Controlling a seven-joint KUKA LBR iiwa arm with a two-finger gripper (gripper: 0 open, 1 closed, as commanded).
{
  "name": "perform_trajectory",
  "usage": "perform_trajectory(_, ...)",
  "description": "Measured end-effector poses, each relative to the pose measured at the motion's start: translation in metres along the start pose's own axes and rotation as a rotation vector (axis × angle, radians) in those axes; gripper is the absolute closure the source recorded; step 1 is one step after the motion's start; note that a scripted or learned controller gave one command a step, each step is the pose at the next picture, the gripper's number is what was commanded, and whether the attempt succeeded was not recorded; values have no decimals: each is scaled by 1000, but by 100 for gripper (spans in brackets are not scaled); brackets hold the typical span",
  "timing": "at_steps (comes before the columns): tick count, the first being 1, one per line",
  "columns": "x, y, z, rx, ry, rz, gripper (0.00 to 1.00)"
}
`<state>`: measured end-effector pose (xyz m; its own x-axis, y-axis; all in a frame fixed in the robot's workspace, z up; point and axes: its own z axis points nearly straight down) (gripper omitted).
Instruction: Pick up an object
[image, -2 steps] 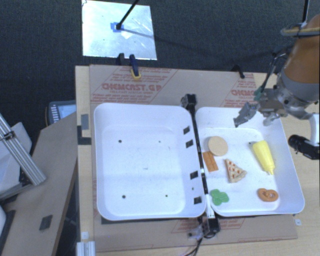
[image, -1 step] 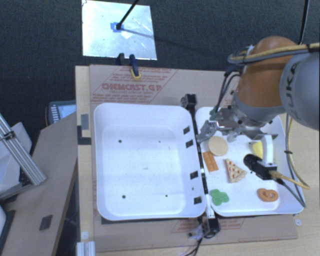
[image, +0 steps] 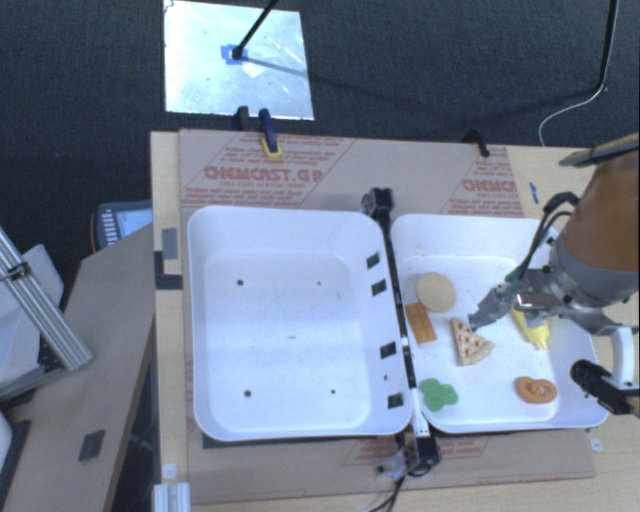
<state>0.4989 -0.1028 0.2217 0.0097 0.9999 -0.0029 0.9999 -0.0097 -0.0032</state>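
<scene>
Five toys in the right white plastic bin (image: 470, 232); my gripper (image: 487, 308) hovers by the triangular pizza-slice toy (image: 470, 343), can't tell its state. I'd drop straight down, centred.

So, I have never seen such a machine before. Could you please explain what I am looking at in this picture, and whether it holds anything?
This is one camera fixed above a bench, looking down at a slant. The grey and orange shape at the right is a robot arm; its two-finger gripper hangs low over the right bin. Two shallow white bins sit side by side. Small toy foods lie in the right one: a round tan disc, an orange block, a pizza slice, a green piece, an orange ring and a yellow piece. The gripper is just above the pizza slice; I see nothing held between its fingers.
</scene>
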Motion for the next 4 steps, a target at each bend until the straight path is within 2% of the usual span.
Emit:
perform_trajectory(1,7,4,-13,-8,2,-12,100)
perform_trajectory(2,70,29,-116,-17,4,-22,100)
perform_trajectory(3,135,68,-120,-9,6,-21,100)
perform_trajectory(4,202,36,-178,-10,7,-21,100)
